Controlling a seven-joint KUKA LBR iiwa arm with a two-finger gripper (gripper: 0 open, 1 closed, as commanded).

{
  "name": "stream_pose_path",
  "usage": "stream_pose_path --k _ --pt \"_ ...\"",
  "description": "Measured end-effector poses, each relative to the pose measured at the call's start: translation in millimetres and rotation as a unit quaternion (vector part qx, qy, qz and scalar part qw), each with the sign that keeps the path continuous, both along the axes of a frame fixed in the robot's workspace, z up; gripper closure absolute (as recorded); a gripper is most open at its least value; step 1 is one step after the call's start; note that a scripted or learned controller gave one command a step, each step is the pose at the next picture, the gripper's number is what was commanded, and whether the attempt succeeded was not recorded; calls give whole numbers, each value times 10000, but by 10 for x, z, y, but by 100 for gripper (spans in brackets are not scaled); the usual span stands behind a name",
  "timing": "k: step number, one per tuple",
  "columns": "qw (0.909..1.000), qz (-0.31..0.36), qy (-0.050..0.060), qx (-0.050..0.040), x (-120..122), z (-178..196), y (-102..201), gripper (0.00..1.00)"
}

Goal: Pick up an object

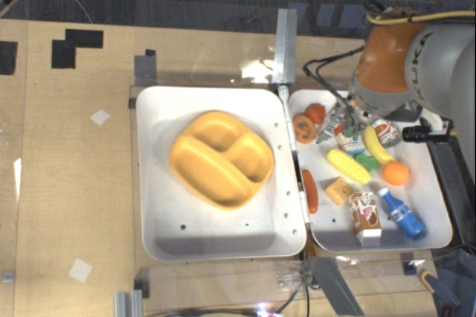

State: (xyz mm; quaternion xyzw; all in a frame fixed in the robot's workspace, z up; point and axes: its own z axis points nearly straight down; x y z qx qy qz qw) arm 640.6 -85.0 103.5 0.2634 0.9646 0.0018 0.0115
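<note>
Fig. Arm (416,62), grey w/ orange band, reaches into the right bin (439,234); gripper (335,122) sits low at that bin's far end, among the toys. Whether it is wide, narrow or holding anything cannot be told here, since the wrist covers it and the metal parts blur into the clutter. Task progress, as judged: nothing is seen lifted, so the pick is not yet done; grasp and lift remain.

Largest to smallest, placed relative to the gripper:
- Left bin (160,234): shallow white plastic, rounded corners, well to its left.
- Dish (221,158): yellow, glossy, 3 compartments, rounded; lies in the left bin, well apart from the gripper.
- Carton (364,216): brown-white box, upright, below the gripper, apart from it.
- Bottle (401,213): blue, lying down, below and right.
- Banana (376,144): yellow, curved, just right of the gripper.
- Corn (348,166): yellow, ribbed, just below it.
- Sausage (310,190): red, slim, smooth, below and left, by the bin wall.
- Donut (304,127): orange ring, just left of the gripper.
- Orange (396,173): round, smooth, below and right.
- Cracker (339,191): tan block, below.

Likeliest targets, by nearness: donut, banana, corn.
</note>
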Motion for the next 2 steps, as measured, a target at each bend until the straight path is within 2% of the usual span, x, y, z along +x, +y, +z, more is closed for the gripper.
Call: stream_pose_path --k 1,2 --pt "9981 616 33 -6 -472 872 138 100" --pt "9965 837 78 3 -550 826 415 100"
